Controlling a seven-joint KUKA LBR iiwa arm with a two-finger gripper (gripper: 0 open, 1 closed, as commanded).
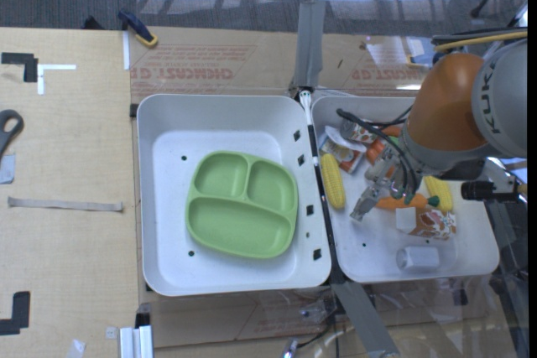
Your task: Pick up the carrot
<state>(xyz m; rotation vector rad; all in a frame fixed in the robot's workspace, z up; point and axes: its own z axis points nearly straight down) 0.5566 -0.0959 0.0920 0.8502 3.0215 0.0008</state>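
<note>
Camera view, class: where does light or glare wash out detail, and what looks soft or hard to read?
Camera view: striped sunlight bleaches the floor at the top; the white right bin runs pale; the arm shades the carrot; small items around the hand look soft, while the green plate reads clearly.

Orange carrot (393, 200) in right bin (470, 264)
</note>
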